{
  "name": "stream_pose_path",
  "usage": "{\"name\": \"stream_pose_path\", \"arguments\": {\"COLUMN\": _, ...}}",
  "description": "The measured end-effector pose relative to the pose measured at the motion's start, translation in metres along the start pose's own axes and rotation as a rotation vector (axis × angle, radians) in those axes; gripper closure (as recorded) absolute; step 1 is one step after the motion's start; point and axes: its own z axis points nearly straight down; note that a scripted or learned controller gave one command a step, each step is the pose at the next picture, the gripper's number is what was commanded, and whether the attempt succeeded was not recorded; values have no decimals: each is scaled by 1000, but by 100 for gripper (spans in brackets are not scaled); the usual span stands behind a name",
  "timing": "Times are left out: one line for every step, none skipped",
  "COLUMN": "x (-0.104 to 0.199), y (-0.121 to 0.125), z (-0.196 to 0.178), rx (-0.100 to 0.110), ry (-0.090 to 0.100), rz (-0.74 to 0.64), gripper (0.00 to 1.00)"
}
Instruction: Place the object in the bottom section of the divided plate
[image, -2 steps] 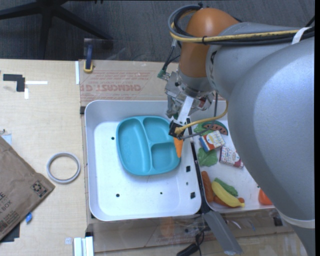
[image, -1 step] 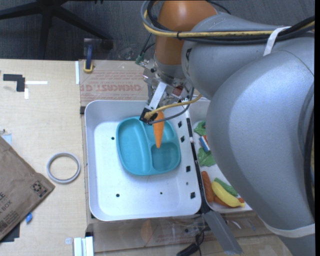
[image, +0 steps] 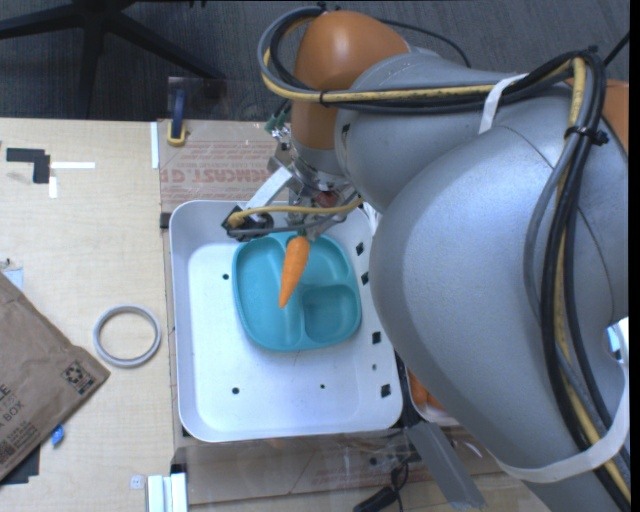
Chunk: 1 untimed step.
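— Filling the right side, closest to the lens, what is that?

— Grey arm (image: 500, 270), huge and near, with an orange band (image: 335, 60) above the wrist and cables looped over it. It reaches down toward the plate (image: 330, 320).

— And the plate?

— Teal, divided, lying in the white bin (image: 210, 400), toward the bin's upper half.

— Where is the carrot (image: 292, 268)?

— Over the plate's upper left part, tilted, thick end up, tip pointing down toward the plate's middle. Its top sits right under the gripper (image: 300, 228).

— Is it clamped?

— The thick end meets the fingers, so the jaws look closed on the carrot, though the arm hides much of the gripper.

— Is the carrot touching the plate?

— Cannot tell.

— Anything else?

— Left of the bin, well apart from the plate, a tape ring (image: 127, 334) lies on the wooden bench (image: 80, 250). A brown box (image: 35, 385) sits further left.
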Motion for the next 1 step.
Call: {"name": "stream_pose_path", "arguments": {"x": 0, "y": 0, "z": 0, "rx": 0, "ry": 0, "rz": 0, "gripper": 0}}
